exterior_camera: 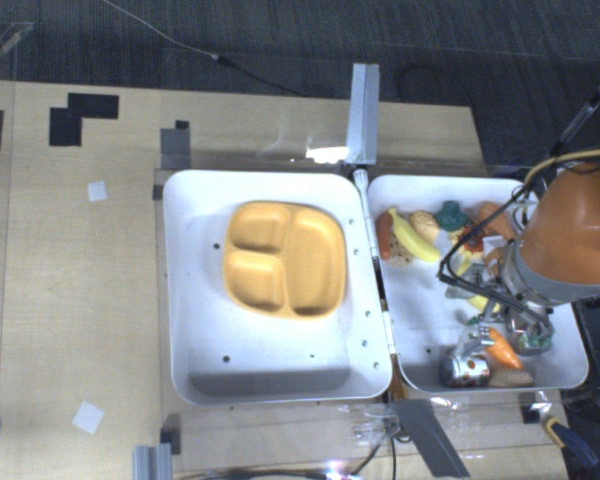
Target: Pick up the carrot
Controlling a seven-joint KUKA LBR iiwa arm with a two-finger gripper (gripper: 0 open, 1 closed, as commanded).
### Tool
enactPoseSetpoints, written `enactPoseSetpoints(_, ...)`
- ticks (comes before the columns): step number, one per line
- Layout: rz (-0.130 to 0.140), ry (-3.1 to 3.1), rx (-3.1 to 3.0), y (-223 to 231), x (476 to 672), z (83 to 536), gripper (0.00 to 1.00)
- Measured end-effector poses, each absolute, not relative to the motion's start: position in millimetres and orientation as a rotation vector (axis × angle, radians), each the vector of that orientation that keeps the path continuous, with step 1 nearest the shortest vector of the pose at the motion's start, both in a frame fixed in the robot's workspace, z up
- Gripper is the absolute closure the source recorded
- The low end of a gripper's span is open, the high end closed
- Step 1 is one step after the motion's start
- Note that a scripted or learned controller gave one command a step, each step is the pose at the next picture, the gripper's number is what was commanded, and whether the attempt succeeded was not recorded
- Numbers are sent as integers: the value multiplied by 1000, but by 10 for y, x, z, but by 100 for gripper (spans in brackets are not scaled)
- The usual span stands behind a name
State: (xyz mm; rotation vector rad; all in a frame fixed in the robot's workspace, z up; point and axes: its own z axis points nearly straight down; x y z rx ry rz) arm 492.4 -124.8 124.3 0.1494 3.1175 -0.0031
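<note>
The metal two-finger gripper (477,340) is hanging low in the lower right of the frame, over the right white plastic bin (420,368); whether it is spread or pressed together I cannot tell. The small orange tapered carrot (503,351) is lying just right of it, apparently touching. The approach step seems to be ending; next the grasp is calling for centring over the carrot.

Arm (570,233): broad orange band over grey wrist; black and yellow cables looped alongside; metallic gripper (477,340) parts below.
</note>
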Motion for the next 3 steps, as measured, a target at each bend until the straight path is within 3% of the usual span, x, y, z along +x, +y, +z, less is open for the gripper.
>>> enactPoseSetpoints(1, -3, 3094, 356, -1466, 4952, 917, 0)
enactPoseSetpoints(2, -2, 3093, 346, -1453, 4974, 1036, 100)
enactPoseSetpoints(3, 2, 3091, 491, -1088, 4901, 1614, 100)
